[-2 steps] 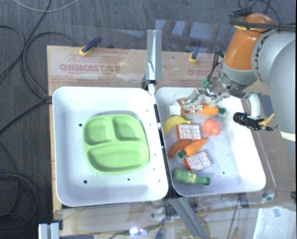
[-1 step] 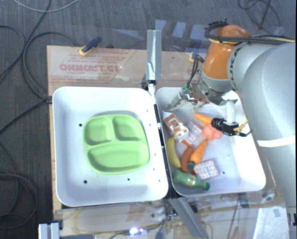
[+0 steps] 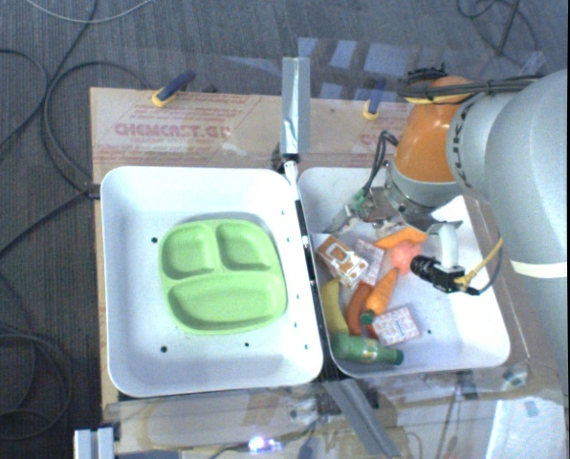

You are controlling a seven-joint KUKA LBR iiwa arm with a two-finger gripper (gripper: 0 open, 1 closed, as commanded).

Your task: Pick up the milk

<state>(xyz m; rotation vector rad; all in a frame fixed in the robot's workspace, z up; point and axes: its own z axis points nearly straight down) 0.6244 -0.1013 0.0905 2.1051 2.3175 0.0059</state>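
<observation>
Camera view: a green bottle is seen lying flat at the near wall of the right bin. Just behind it in that bin, a small pink and white box is seen lying flat. A yellow banana is laid along the bin's left wall. A carrot is laid on a slant in the middle of the bin, next to a dark red thing.

The milk is taken to be the small orange and white carton in the middle of the right bin, near the left wall. It is tipped over, and it is touched by a pale packet on its right side.

The gripper is seen low over the far part of the right bin, just behind the milk. How far it is opened cannot be told, and nothing is seen held in it. The grey arm is stretched over the bin's right side.

Left of the right bin, the left bin is seen. A green tray with three parts is laid in it.
</observation>
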